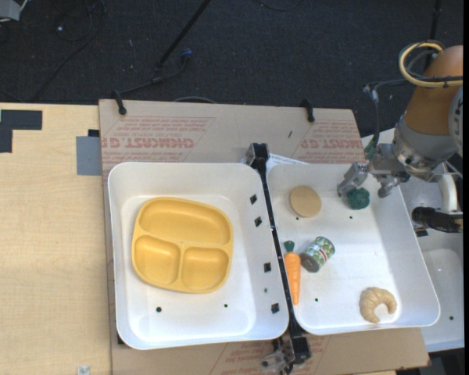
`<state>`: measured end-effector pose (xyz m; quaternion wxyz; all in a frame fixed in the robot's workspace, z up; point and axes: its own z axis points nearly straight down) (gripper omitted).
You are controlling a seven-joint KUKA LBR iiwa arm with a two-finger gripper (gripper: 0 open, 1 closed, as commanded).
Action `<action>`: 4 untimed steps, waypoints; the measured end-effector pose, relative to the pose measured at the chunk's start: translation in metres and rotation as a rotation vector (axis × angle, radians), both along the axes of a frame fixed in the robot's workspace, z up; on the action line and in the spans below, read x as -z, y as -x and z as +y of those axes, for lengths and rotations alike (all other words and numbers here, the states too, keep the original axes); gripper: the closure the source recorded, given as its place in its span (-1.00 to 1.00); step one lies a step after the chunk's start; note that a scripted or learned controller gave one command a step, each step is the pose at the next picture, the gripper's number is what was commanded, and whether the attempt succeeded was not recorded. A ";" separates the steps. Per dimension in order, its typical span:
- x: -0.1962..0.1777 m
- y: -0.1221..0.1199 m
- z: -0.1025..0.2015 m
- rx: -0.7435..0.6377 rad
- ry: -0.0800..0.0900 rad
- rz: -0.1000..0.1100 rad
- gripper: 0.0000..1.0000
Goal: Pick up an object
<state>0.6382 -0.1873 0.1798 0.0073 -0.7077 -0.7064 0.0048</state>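
My gripper (370,187) hangs over the far right part of the right bin (406,248), its two grey fingers spread open. A small dark green object (360,199) lies on the bin floor just below the left fingertip (350,184), not gripped between the fingers. A round tan cookie (305,201) lies to the left of it. Nearer the front are a small can with a green label (318,253), an orange carrot (292,276) along the bin's left wall, and a tan croissant (377,304) at the front right.
The left bin (125,201) holds a yellow divided plate (183,244). A black divider (270,233) runs between the bins. Cardboard (219,135) lies under the bins at the back. White hardware (442,209) sits right of the right bin.
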 end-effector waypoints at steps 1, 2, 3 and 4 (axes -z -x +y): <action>-0.009 -0.003 0.000 -0.002 0.003 -0.014 -1.00; 0.053 0.003 0.002 -0.002 0.002 -0.010 -1.00; 0.095 0.004 0.003 -0.003 0.003 -0.011 -1.00; 0.082 0.003 0.003 -0.005 0.003 -0.013 1.00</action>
